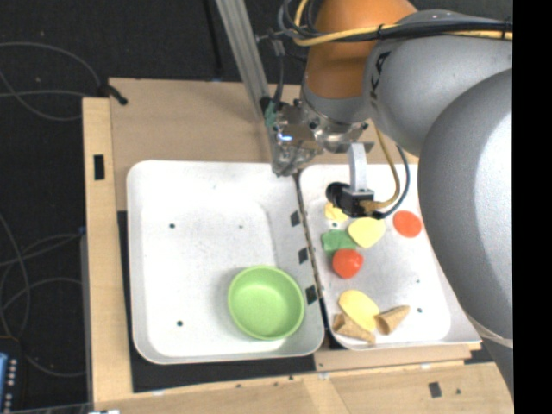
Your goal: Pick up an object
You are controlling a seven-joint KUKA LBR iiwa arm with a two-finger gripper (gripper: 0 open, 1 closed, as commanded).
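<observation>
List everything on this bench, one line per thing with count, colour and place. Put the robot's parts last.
Bench: 1, tan board, under both bins.
Left bin: 1, white, left half of the bench.
Right bin: 1, white, beside the left bin.
Bowl: 1, green, left bin, near front corner.
Yellow pieces: 2, yellow, right bin; one mid-bin, the other near the front.
Disc: 1, orange-red, right bin, right of the upper yellow piece.
Green piece: 1, green, right bin, by the dividing wall.
Red ball: 1, red, just below the green piece.
Tan pieces: 2, tan, right bin's front edge; second.
Rail: 1, grey metal, behind the bins.
Arm: 1, grey with orange band, from the right.
Gripper: 1, metal, above the bins' far edge.
</observation>
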